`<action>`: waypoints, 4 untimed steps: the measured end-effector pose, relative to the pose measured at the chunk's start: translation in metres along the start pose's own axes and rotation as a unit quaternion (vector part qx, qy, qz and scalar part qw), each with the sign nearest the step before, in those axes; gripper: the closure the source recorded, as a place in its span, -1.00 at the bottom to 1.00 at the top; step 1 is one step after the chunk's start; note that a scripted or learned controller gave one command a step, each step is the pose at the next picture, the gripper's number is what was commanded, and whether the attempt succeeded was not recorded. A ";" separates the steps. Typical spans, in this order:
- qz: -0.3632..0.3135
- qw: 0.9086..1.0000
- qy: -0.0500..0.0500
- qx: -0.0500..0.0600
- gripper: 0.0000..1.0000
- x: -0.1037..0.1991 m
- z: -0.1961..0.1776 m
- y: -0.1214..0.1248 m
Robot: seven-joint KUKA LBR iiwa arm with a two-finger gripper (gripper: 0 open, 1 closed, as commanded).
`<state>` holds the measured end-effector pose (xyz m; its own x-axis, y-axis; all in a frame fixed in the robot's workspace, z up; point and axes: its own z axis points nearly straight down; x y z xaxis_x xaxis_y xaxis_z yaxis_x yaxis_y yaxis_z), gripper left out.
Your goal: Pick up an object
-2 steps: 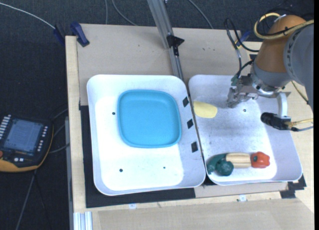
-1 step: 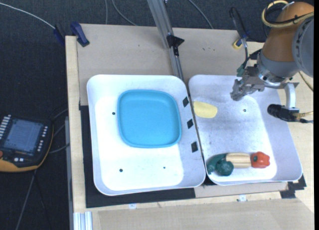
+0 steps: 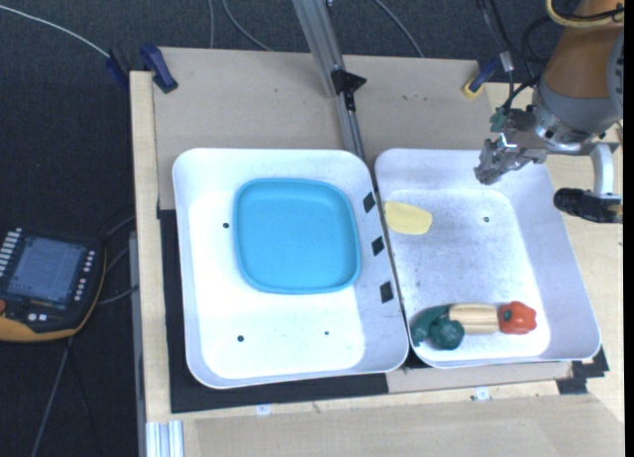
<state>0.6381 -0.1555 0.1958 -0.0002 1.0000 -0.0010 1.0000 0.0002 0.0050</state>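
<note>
In the right bin (image 3: 535,247), a yellow chip-shaped piece (image 3: 408,218) lies near the upper left corner. Along the bin's front edge lie a dark green lump (image 3: 439,330), a tan stick-like piece (image 3: 474,318) and a red tomato-like piece (image 3: 516,317), side by side and touching. My gripper (image 3: 492,165) hangs over the bin's back right part, well apart from all of them. Nothing shows between its fingertips.
The left bin (image 3: 198,277) holds a blue square plate (image 3: 296,235). A metal pole (image 3: 319,24) slants down to the gap between the bins. Blue clamps (image 3: 157,66) grip the bench's back edge. A handheld controller (image 3: 45,277) lies on the floor at left.
</note>
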 end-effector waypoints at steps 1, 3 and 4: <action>0.000 1.000 0.000 0.000 1.00 0.005 -0.045 -0.004; -0.002 1.000 0.001 0.002 1.00 0.114 -0.056 -0.004; -0.002 1.000 0.001 0.003 1.00 0.168 -0.042 0.006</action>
<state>0.6434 0.0129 0.2374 -0.0046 1.0000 0.0012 1.0000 0.0047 -0.0007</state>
